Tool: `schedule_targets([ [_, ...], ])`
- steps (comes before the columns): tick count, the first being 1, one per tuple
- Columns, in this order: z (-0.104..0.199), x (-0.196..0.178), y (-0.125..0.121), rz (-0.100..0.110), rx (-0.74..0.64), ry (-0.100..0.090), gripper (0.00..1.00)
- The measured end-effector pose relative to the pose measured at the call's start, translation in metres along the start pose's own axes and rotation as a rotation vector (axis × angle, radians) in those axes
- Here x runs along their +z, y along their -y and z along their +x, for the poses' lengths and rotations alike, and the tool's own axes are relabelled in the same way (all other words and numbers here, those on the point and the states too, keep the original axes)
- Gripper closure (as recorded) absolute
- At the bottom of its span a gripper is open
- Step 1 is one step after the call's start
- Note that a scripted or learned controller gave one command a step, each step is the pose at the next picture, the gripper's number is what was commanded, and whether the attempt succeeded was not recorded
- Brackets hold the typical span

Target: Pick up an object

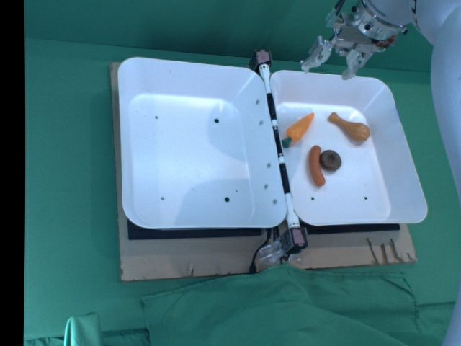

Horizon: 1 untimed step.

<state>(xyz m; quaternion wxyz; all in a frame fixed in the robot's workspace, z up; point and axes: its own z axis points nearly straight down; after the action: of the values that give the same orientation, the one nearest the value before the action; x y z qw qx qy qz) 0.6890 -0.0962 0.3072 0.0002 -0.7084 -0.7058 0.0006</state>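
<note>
I see my gripper (333,60) hanging above the far rim of the right bin (403,193), at about 1 o'clock in the picture. Its fingers (314,55) are spread apart and grasp nothing. I think it waits high there so that the whole bin stays free to look at before I choose a target.

Four toy foods lie in this bin, all loose and apart from the walls, which should give the fingers room on each side. The carrot (300,125) lies at 10 o'clock of the group, the chicken drumstick (350,126) at 2 o'clock. The sausage (315,165) lies at 6 o'clock, and the brown doughnut (330,159) is just beside it, perhaps touching. That closeness could disturb a grasp on either.

The left bin (144,193) is joined to the right one along a black-and-white bar (277,146). Both rest on a cardboard sheet (187,262) over a worktop covered by green cloth (65,157), with a folded green fabric at 6 o'clock.
</note>
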Motion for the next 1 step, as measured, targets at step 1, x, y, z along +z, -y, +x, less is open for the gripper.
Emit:
schedule_targets([
  [1, 0.0, 0.0, 0.0, 0.0, 0.0, 0.0, 0.0],
])
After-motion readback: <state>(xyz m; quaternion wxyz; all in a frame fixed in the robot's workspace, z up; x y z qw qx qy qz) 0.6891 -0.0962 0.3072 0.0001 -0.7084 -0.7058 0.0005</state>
